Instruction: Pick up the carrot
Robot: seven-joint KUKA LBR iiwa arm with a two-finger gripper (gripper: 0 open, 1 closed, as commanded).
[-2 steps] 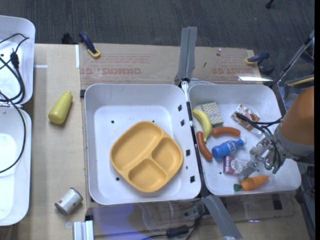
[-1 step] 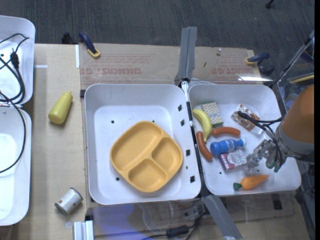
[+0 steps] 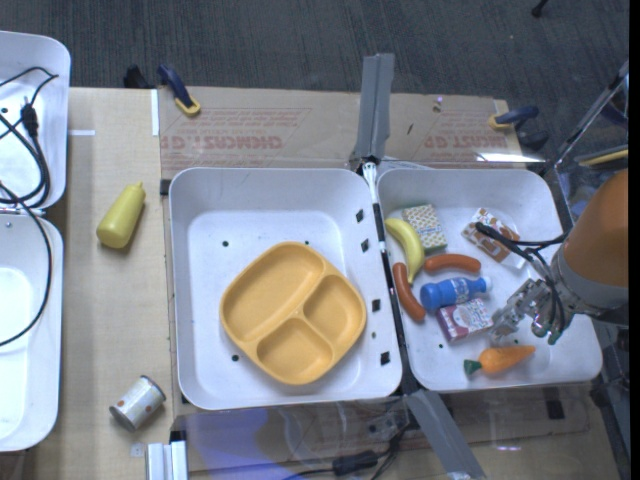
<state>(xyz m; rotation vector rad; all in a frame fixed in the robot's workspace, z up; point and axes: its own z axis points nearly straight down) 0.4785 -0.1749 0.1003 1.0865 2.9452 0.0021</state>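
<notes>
The carrot [image 3: 505, 359] lies flat on the floor of the right bin [image 3: 575, 373], toward the 5 o'clock corner, orange body pointing to 3 o'clock, green stub at 9 o'clock. The gripper [image 3: 528, 311] hangs just above it at about 1 o'clock from the carrot, at the end of the arm [image 3: 603, 253] reaching in from 3 o'clock. Fingers: cannot tell whether spread or pressed together; nothing is visible between them, and the carrot sits apart from them.

Other contents of the right bin: banana [image 3: 403, 245], two sausages [image 3: 407, 290], blue bottle [image 3: 452, 292], small red packet [image 3: 466, 319] just at 10 o'clock of the carrot.

The left bin [image 3: 200, 368] holds a yellow divided plate [image 3: 291, 312]. On the surface at 9 o'clock: a mustard bottle [image 3: 121, 216] and a tipped can [image 3: 137, 402].
</notes>
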